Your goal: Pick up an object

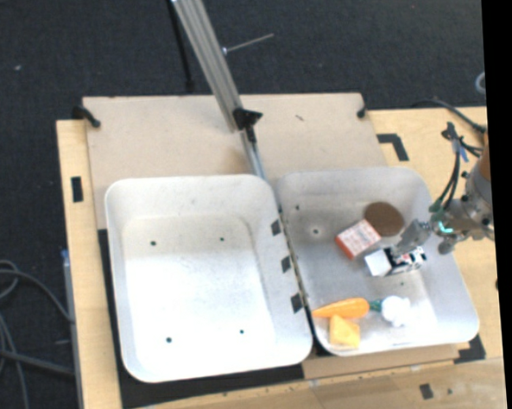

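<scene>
Objects for picking lie together in the right bin (436,318) of the two white bins on the worktop (83,279). A brown round disc (384,217) sits toward the far side of that bin, and a small red-and-white box (358,238) lies just beside it on the near left. A small white and black item (382,262) rests close to the box, toward the bin's middle. Along the near edge lie an orange carrot-shaped piece (341,308), a yellow wedge (344,331) touching it from below, and a white object with a bit of green (394,308) just to their right.

The claw (412,246) reaches in from the right edge of the view, low over the right bin, right next to the white and black item. Whether its jaws are spread or pressed together cannot be told, and nothing can be seen pinched in it.

The left bin (120,251) sits alongside, its edge touching the right bin's edge. A metal rail (208,55) slants up from between the bins at the far side.
</scene>
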Motion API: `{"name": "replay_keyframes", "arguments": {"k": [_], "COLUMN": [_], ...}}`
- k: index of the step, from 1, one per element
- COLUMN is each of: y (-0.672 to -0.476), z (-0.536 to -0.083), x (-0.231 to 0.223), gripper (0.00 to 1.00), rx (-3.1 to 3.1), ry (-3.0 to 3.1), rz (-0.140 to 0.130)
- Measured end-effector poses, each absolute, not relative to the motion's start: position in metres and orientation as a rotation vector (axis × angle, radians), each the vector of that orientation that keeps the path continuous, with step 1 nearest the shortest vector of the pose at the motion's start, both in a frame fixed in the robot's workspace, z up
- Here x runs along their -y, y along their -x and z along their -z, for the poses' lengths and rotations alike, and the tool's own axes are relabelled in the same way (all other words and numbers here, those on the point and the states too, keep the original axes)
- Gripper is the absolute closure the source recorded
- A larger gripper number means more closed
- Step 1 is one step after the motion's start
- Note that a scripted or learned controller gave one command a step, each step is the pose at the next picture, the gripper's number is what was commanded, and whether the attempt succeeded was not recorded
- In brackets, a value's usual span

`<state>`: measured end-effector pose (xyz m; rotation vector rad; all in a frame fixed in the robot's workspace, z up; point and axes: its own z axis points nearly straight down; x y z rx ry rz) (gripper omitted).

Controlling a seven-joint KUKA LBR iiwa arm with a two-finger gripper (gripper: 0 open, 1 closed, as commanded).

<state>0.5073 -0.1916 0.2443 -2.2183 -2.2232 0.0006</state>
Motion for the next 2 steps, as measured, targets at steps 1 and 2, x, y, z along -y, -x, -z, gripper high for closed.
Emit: {"name": "replay_keyframes", "arguments": {"k": [1, 2], "y": [-0.508, -0.509], "z": [-0.246, -0.184], "x": [0.192, 0.188], "gripper": [0.0, 0.0], "rx": [2.225, 2.217], "ry": [2.222, 2.223], "rz": [0.003, -0.005]}}
